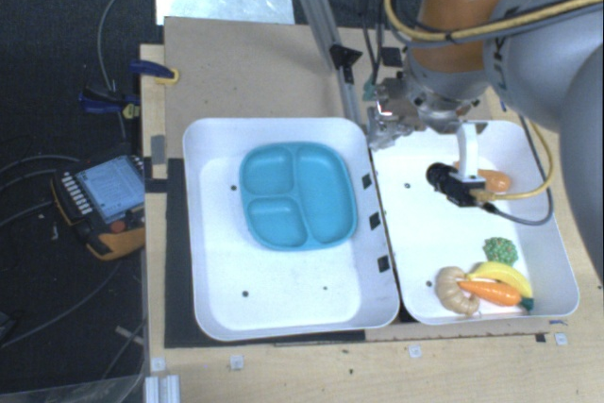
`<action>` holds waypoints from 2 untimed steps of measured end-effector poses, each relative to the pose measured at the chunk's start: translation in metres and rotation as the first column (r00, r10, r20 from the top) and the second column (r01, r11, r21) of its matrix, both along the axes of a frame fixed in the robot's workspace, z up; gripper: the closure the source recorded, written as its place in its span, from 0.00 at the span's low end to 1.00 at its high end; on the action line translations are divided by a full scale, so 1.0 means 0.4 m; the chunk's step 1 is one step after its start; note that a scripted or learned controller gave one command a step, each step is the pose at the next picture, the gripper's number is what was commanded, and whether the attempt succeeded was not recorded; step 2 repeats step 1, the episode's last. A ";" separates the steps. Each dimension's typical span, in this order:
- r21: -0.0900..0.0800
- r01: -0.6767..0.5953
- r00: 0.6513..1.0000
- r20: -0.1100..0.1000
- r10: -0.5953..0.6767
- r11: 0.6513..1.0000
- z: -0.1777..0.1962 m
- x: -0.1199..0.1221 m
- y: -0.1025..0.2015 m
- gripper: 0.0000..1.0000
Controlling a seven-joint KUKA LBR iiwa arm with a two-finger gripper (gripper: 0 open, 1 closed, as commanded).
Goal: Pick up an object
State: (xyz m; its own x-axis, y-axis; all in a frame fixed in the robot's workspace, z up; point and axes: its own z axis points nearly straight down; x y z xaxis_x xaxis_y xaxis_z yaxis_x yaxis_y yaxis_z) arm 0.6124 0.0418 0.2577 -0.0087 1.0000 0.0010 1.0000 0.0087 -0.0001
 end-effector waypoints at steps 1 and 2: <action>0.001 -0.002 1.000 -0.001 0.002 1.000 -0.037 -0.042 0.149 1.00; 0.001 -0.002 1.000 -0.001 0.002 1.000 -0.037 -0.042 0.149 1.00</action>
